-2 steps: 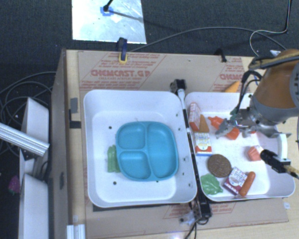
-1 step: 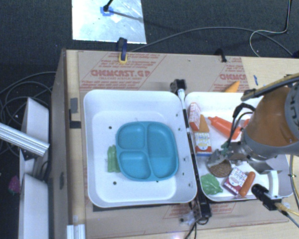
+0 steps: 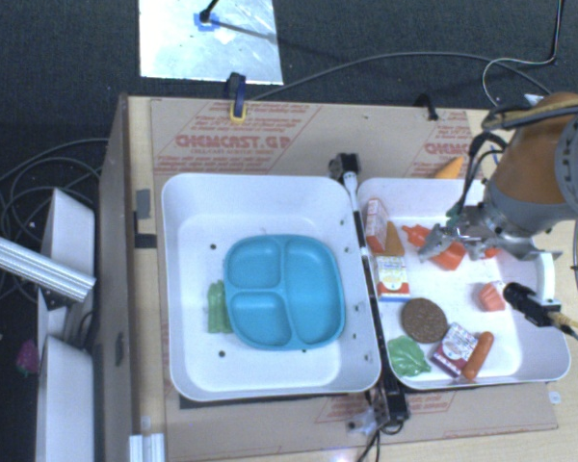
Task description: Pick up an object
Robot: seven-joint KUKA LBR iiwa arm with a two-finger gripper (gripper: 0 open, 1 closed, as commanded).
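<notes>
The gripper (image 3: 450,242) hung low over the right-hand shallow white bin (image 3: 539,354), directly above a small orange plastic piece (image 3: 450,255); from where I stood I could not tell whether it had closed on anything. Around it lay a red-and-white carton (image 3: 375,221), an orange wedge (image 3: 393,240), a brown round disc (image 3: 424,320), a green leafy toy (image 3: 407,355) and an orange carrot-shaped toy (image 3: 479,353). The left bin (image 3: 188,258) carried a blue divided plastic plate (image 3: 283,291). The arm appeared to be at the grasping stage; a secure close and a straight lift would be needed next.
</notes>
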